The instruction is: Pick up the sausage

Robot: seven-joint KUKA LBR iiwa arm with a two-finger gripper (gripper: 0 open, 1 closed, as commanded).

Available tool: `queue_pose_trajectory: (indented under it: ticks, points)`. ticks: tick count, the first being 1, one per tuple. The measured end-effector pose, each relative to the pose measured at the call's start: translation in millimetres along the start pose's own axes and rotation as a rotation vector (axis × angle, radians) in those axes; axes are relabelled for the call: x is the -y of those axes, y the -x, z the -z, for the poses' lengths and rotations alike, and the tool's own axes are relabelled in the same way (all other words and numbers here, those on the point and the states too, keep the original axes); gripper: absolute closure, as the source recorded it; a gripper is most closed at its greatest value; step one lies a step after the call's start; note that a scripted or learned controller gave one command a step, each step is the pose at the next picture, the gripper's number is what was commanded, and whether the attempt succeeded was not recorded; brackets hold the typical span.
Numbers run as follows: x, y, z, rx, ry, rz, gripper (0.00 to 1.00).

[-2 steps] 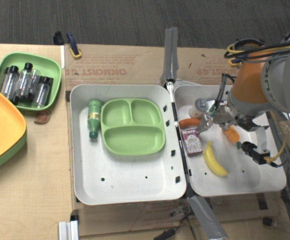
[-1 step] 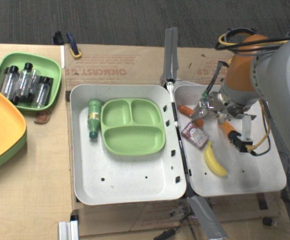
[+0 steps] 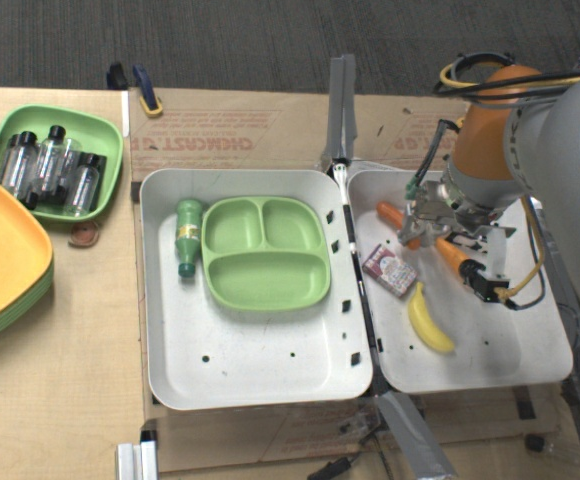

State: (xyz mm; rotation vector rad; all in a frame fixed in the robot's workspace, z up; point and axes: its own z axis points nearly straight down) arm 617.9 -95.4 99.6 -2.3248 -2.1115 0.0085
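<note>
In the right bin point(image 3: 530, 363), nearest lies a banana point(image 3: 429, 321), with a small pink packet point(image 3: 390, 269) at its eleven o'clock. Beyond, the pincer point(image 3: 438, 226) sits low over an orange sausage point(image 3: 394, 215); whether it grips cannot be told. Another orange piece point(image 3: 452, 253) lies at its five o'clock.

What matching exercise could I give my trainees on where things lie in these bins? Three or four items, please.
Things:
1. green bottle
2. green divided plate
3. banana
4. small pink packet

Places:
A. right bin, nearest the front edge
B. left bin, along the plate's left side
C. right bin, near the divider
D. left bin, middle

Pairs: 1-B, 2-D, 3-A, 4-C
</note>
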Motion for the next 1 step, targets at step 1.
queue_pose_trajectory:
  ticks: [1]
  points:
    - [23.0,-42.8,118.9,-0.001,0.001,-0.136,1.0]
